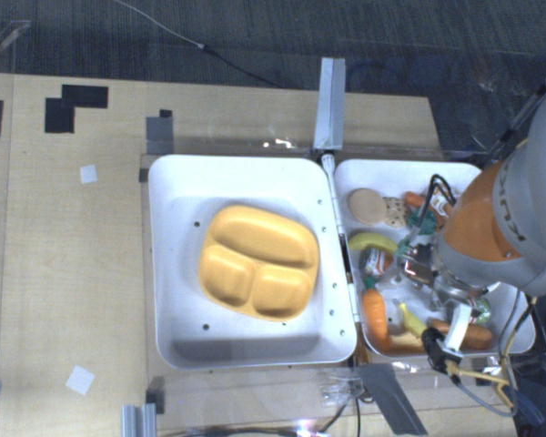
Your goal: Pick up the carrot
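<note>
The pale wooden desk [64,271] bears 2 white bins. The carrot [374,311] lies in the right bin [391,173], near its left wall. The arm [491,226] hangs over that bin; whether it grips anything cannot be told.

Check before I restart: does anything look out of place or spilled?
Nothing spilled. The yellow divided dish sits askew in the left bin, seemingly upside down; the carrot lies inside the crowded right bin.
</note>
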You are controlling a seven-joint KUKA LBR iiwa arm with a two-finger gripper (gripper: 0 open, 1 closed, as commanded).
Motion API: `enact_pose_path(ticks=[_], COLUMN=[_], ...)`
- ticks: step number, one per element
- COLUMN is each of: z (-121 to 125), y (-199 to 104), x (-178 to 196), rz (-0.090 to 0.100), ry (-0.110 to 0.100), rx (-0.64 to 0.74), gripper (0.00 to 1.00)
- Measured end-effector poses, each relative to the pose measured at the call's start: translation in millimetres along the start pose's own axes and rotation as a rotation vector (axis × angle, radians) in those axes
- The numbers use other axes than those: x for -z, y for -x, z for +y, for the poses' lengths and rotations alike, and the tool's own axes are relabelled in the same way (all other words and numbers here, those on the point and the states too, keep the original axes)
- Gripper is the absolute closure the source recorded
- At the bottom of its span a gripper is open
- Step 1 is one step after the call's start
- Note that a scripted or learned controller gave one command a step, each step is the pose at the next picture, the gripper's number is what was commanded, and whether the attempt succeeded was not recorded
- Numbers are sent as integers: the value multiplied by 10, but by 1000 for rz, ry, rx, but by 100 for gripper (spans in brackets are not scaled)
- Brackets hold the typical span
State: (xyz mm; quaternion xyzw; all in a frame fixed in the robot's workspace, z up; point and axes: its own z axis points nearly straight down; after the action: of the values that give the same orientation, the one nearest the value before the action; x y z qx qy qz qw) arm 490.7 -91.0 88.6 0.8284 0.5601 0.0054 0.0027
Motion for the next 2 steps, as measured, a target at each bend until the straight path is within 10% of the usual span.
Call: enact_pose_path(ticks=[1, 2], z=[28, -263], y=[-20, -628], x=[121, 964], rz=[2, -3], ry=[8, -6], rx=[11, -260], gripper=[100, 100])
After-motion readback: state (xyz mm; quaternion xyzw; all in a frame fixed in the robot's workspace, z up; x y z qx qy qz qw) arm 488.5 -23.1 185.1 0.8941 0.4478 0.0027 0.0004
